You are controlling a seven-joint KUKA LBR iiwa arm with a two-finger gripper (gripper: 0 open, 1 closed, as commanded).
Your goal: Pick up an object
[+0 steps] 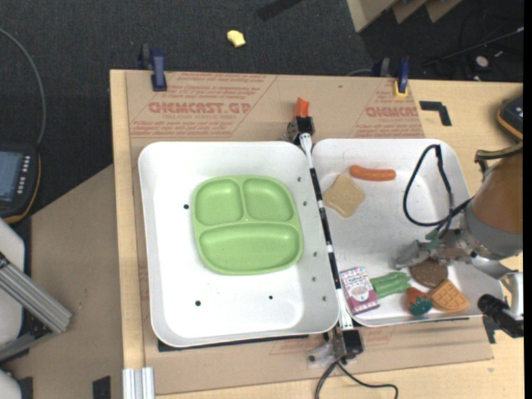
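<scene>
The right bin [382,152] holds several toy foods: an orange hot dog [371,173] at the back, a tan bread slice [343,196] near the divider, a pink and white carton [357,289], a green piece [388,285], a brown round cookie [429,273], a waffle [450,296] and a small red and teal piece [418,305]. My gripper [422,253] reaches in from the right, low over the bin's front right part, just above the brown cookie. Its fingers look slightly spread with nothing visible between them.
The left bin [166,223] carries a green three-compartment plate [246,224]. A black cable loop [424,185] hangs over the right bin's back right. Clamps [155,66] grip the cardboard-covered bench at the back. A small yellow item [236,37] lies on the dark floor.
</scene>
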